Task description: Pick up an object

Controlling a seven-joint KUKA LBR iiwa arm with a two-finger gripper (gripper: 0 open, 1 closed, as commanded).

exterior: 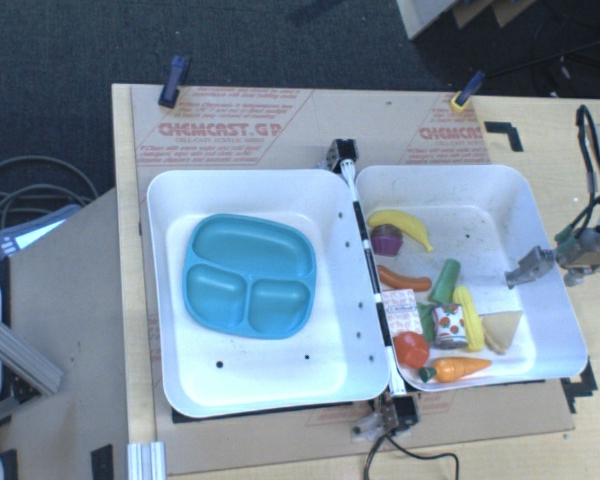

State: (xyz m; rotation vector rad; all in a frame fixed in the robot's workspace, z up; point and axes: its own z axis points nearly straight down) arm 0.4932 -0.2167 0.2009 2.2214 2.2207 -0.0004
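**Gripper waiting at the right bin's edge, nothing in its grasp**

The gripper point(532, 266) is hanging over the right rim of the right bin point(500, 193), and its fingers are reading as a small grey shape at the end of the arm; whether they are standing wide or narrow is too small to tell, but nothing is sitting between them. The pickable things are all lying off to the left of the fingers and mostly below them in the view: the pale wedge point(502, 329) is lying nearest, just below-left, then the corn cob point(469, 317) and the small can point(448, 326) beside it. Farther left are the green vegetable point(444, 281), the tomato point(411, 349) and the carrot point(458, 369), while the banana point(401, 226) is lying well apart toward the bin's far-left corner. The left bin point(170, 268) is holding a blue divided tray point(250, 274).

To do this step well, I judge the arm should be choosing a thing with free space around it. The banana is looking the least crowded; the can, corn and green vegetable are touching, so fingers coming down there risk straddling two at once. Centring over one object and descending straight seems wisest.
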